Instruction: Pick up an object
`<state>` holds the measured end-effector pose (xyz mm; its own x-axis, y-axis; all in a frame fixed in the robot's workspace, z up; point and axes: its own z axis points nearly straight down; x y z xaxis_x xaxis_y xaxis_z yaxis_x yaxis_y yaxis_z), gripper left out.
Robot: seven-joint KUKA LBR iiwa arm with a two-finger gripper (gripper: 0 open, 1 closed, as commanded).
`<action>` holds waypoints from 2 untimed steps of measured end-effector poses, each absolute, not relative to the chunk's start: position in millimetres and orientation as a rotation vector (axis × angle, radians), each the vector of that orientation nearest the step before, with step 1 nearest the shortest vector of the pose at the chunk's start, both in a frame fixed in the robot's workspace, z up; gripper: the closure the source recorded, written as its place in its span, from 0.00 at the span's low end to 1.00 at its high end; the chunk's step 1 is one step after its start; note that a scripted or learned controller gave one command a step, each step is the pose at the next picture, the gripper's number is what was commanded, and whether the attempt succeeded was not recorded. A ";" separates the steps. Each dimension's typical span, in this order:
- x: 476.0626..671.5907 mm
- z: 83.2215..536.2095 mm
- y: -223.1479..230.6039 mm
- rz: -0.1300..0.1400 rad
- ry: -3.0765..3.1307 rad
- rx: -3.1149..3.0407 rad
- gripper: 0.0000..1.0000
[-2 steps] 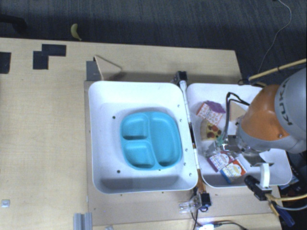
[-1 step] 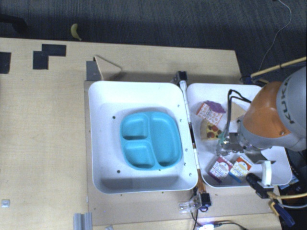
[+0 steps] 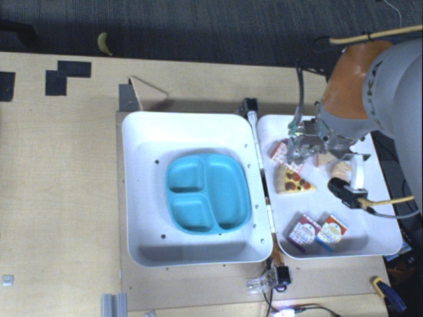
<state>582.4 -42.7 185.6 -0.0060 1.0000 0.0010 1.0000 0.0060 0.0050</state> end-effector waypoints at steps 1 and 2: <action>581.8 184.9 -43.4 0.003 2.227 2.213 0.00; 531.0 86.9 -86.2 0.005 2.223 2.215 0.00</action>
